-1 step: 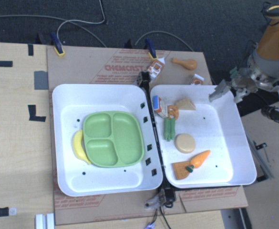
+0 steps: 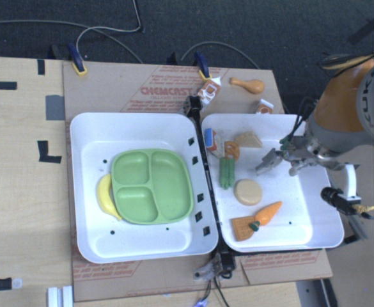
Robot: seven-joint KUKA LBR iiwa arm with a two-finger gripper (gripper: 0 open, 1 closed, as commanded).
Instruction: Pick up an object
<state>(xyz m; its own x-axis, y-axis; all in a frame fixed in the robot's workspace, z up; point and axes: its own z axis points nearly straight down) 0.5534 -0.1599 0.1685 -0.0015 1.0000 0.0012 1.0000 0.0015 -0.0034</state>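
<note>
My gripper (image 2: pixel 281 165) hangs over the middle right of the right bin (image 2: pixel 314 235), open, with nothing between its fingers. One finger (image 2: pixel 266 164) points left toward a round beige bun (image 2: pixel 248 192), which lies just below and left of it. A green cylinder (image 2: pixel 226 171) lies further left. An orange carrot (image 2: pixel 266 214) and an orange-brown slice (image 2: pixel 241 228) lie near the bin's front. A tan wedge (image 2: pixel 247 139) and small blue and orange pieces (image 2: pixel 212 142) sit at the bin's back left.
The left bin (image 2: pixel 84 146) holds a green divided plate (image 2: pixel 151 185) with a yellow banana (image 2: pixel 105 197) tucked at its left side. Behind the bins on the cardboard lie a small carton (image 2: pixel 207 91) and a tan drumstick-shaped toy (image 2: pixel 247 85).
</note>
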